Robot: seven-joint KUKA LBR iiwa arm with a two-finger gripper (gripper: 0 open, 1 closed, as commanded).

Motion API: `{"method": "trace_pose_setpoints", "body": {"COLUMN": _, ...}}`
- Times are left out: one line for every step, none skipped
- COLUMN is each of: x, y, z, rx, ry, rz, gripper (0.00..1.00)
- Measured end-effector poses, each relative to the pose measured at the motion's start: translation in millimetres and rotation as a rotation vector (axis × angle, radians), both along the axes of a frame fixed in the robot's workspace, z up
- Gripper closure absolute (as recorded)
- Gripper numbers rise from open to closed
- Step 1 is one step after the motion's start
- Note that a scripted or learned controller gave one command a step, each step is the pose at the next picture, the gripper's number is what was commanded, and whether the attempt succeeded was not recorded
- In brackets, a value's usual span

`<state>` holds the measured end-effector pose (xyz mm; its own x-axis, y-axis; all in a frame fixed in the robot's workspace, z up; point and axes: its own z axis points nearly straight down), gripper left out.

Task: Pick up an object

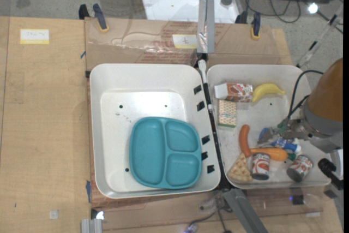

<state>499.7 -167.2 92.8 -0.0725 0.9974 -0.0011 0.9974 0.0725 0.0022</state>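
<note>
The right bin holds several small objects. A yellow banana and a red-and-white carton lie at its far side, with a small pale box below them. Toward the front lie a red sausage, an orange carrot, a tan wedge and two cans. My gripper reaches in from the right and sits low over a blue-and-white item just above the carrot. The wrist hides its tip.
The left bin holds a teal divided plate. Black clips run down the wall between the bins. A cable arcs over the right bin's right side beside the arm.
</note>
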Motion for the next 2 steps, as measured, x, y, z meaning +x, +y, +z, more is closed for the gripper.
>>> {"method": "trace_pose_setpoints", "body": {"x": 0, "y": -3, "z": 10, "rx": -0.002, "ry": -0.004, "rz": -0.006, "gripper": 1.00}}
{"method": "trace_pose_setpoints", "body": {"x": 74, "y": 70, "z": 124, "rx": 0.001, "ry": 0.001, "rz": -0.226, "gripper": 1.00}}
